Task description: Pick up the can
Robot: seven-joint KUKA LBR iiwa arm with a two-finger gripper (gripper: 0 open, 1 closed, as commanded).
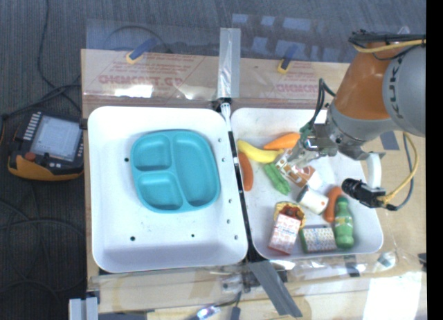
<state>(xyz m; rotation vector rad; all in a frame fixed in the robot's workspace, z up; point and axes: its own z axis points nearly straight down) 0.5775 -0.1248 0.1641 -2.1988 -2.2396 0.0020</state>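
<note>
You are early in the job: the can (317, 238), as far as you can judge, lies on its side at the near edge of the right bin (360, 244), between the small carton (285, 227) on its left and the green bottle (344, 226) on its right, touching or nearly touching both. Nothing has lifted it. The tool (302, 154) is down in the far middle of the same bin, over a small packet (299, 173) and just beside the carrot (282, 141), well apart from the can. You cannot tell from here whether the tool is wide or narrow, nor whether anything sits in it; the wrist and cabling cover that part. So the whole task is left: reach toward the near edge, close on the can, raise it.

The can's label is too blurred to read, so its identity is a judgement from its shape. The banana (256, 152) and a green vegetable (277, 179) lie left of the tool. The left bin (111, 242) holds the blue divided plate (174, 170).
</note>
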